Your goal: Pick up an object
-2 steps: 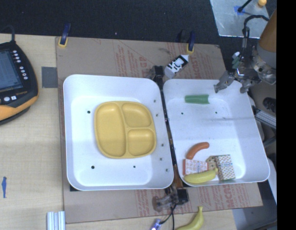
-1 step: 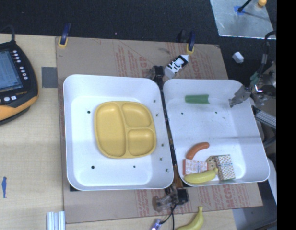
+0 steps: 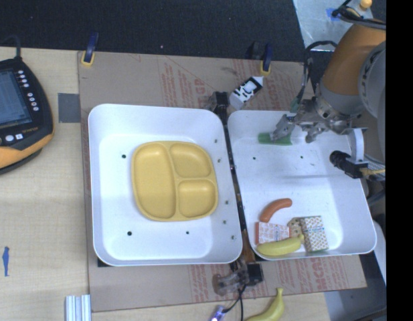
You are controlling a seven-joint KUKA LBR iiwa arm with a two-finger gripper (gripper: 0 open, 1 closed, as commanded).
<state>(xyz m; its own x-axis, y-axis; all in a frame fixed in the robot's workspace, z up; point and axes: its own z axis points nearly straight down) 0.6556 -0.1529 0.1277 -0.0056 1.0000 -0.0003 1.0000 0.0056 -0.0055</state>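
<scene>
My gripper (image 3: 298,131) hangs over the far end of the right bin (image 3: 340,179), its two fingers spread apart and open. A small flat green piece (image 3: 266,138) lies on the bin floor by the left fingertip (image 3: 283,130), reaching out to that finger's left, not between the fingers. At the near end of this bin lie an orange-red sausage (image 3: 276,209), a yellow banana (image 3: 280,247), a red-and-white packet (image 3: 271,232) and a patterned box (image 3: 313,233).
The left bin (image 3: 112,233) holds a yellow divided plate (image 3: 174,179). A second banana (image 3: 270,307) lies on the bench in front of the bins. A black-and-white item (image 3: 246,91) sits behind them, and a control pendant (image 3: 12,116) at far left.
</scene>
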